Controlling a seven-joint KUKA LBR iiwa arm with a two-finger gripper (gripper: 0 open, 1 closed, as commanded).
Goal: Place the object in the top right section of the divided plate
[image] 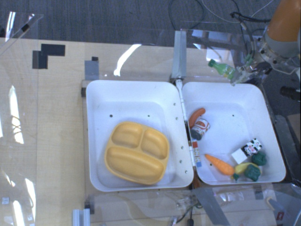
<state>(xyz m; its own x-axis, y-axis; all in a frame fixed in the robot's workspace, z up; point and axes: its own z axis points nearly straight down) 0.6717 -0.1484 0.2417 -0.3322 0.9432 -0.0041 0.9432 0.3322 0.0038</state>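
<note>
A yellow divided plate (136, 153) lies in the left bin (101, 126). It has two small sections at the back and one long section in front, and its top right section (155, 142) holds nothing. My gripper (239, 74) hangs over the back edge of the right bin (244, 98), under the orange-banded wrist. It is shut on the base end of a small green bottle (222, 69). The bottle lies nearly level, with its white cap pointing left.
The right bin holds a red-orange sausage (198, 114), a small can (201, 125), a carrot (220, 164), a cow-patterned block (253, 147) and green and yellow toy food (253, 168). A metal divider (179, 55) stands behind the bins, and cables loop at the back right.
</note>
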